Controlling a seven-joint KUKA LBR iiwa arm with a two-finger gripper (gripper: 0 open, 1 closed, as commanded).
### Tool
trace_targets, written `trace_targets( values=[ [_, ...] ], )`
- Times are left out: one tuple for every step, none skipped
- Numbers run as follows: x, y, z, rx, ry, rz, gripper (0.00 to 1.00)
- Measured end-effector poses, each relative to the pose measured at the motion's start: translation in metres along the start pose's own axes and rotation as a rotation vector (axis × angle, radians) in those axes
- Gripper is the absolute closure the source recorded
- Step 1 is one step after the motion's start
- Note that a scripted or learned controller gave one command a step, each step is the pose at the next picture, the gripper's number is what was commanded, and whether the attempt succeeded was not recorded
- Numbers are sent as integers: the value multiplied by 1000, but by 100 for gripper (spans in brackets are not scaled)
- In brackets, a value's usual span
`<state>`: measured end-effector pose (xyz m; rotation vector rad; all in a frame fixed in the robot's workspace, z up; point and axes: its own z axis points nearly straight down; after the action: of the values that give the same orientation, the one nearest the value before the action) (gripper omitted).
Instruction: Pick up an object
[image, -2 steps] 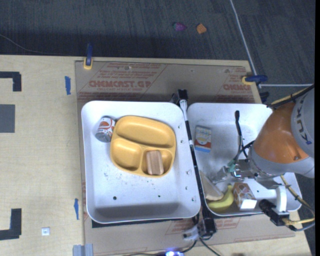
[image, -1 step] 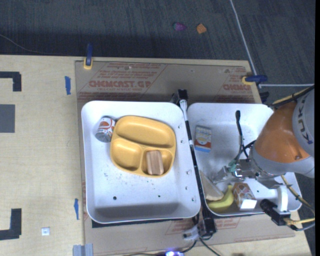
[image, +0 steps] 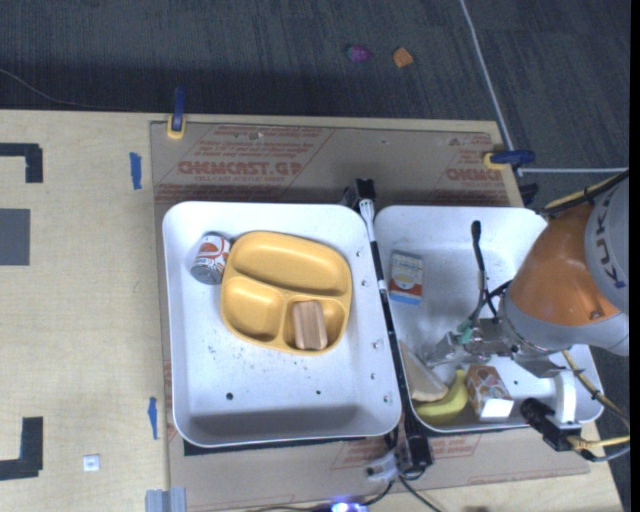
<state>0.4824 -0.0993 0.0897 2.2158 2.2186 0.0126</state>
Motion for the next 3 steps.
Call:
trace_targets(
  values=[
    [4,0,1,-2,-8,4,0],
    [3,0,0,-1,-6,3,0],
    [4,0,1,-2,-7,5,0]
  ],
)
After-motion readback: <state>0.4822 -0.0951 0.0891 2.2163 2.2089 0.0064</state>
